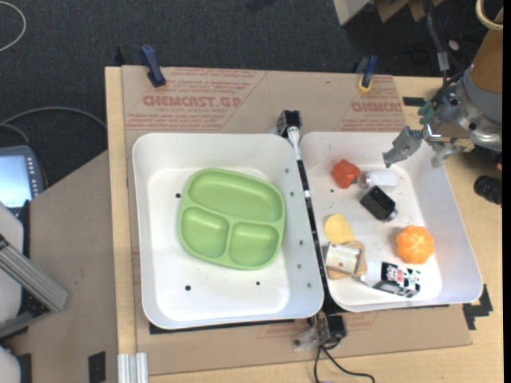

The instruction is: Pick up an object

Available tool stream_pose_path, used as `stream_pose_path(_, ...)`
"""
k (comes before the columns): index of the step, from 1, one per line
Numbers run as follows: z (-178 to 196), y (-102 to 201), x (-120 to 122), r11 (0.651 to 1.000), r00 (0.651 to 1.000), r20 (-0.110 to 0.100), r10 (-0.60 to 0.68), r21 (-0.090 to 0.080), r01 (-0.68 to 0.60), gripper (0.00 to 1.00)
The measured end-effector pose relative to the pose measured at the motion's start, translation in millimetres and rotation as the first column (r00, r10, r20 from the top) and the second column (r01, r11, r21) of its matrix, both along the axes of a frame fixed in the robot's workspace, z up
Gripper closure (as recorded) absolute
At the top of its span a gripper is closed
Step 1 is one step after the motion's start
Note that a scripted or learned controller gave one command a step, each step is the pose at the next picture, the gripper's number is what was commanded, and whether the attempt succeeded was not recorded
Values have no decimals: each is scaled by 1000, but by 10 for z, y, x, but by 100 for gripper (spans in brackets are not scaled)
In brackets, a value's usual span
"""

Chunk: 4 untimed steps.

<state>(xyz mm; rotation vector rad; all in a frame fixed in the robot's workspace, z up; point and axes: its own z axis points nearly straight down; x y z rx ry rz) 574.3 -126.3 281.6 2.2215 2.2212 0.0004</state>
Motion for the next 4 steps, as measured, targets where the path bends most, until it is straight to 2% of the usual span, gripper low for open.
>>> stream_pose_path(1, -395, 194, -686, 1000, 1000, -8, -2, 3, 2, 0)
stream_pose_path(2, -2028, 216, -957, 1000, 1000, -8, -2, 3, 2, 0)
stream_pose_path(3, -1845, 214, -915, 1000, 1000, 7, -1, 0, 1, 100)
stream_pose_path(4, -1748, 217, -914, 1000, 1000, 8, -1, -1, 1, 100)
